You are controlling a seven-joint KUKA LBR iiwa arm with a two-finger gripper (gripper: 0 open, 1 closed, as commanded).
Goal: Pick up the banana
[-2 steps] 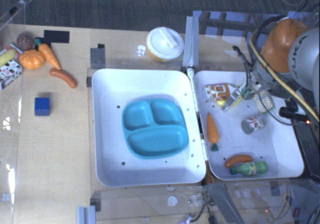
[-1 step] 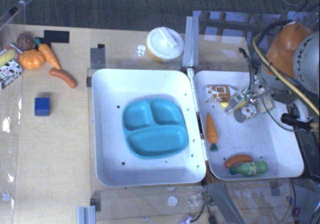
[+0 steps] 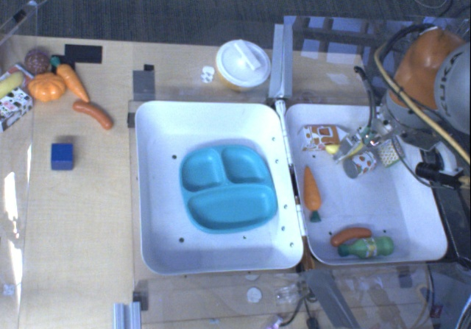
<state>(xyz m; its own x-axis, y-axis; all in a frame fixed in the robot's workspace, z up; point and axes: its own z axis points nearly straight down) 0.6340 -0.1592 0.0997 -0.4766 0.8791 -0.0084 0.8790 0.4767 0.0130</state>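
Observation:
The banana (image 3: 333,148) shows as a small yellow end in the right bin (image 3: 412,246), just below a white and orange carton (image 3: 321,135). Most of the banana is hidden under the gripper. My gripper (image 3: 359,153) is low in the upper middle of that bin, right against the banana's right side. The arm with its orange band (image 3: 421,62) reaches in from the upper right. Cables and the wrist block the view of the gripper's tips.
A carrot (image 3: 312,189), a sausage (image 3: 351,235) and a green bottle (image 3: 367,248) lie in the right bin. The left bin (image 3: 158,246) holds a blue sectioned plate (image 3: 229,186). A white bowl (image 3: 243,62), a blue cube (image 3: 62,156) and toy foods (image 3: 47,87) sit on the bench.

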